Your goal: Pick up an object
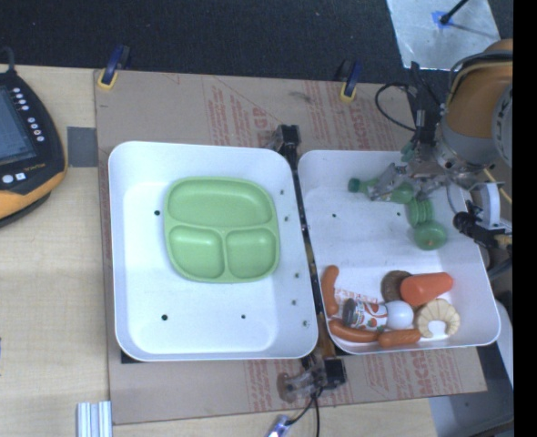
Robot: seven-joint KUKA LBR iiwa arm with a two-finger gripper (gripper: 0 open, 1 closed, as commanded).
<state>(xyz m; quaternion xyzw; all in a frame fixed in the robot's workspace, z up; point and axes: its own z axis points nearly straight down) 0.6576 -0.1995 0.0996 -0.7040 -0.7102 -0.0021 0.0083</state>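
Where the arm (478, 98) enters at the upper right of the frame, we see its orange band and grey wrist hanging over the far right part of the right bin (359, 235). Below the wrist the gripper (405, 182) sits low in the bin's upper area, right at a green toy (423, 221) with a rounded end toward the lower right. We cannot tell how the gripper stands, nor whether the green toy is grasped or merely lying beside it.

Along the bottom of the right bin we find a cluster of toy food: an orange carrot-like piece (425, 287), a brown round piece (396, 285), a croissant (438, 318), a white egg (400, 315), two sausages (330, 287) and a printed packet (364, 309), all touching or nearly so.

At centre left, the left bin (141, 244) holds a green divided plate (221, 228). A handheld control pad (14, 148) rests on the bench at the upper left edge.
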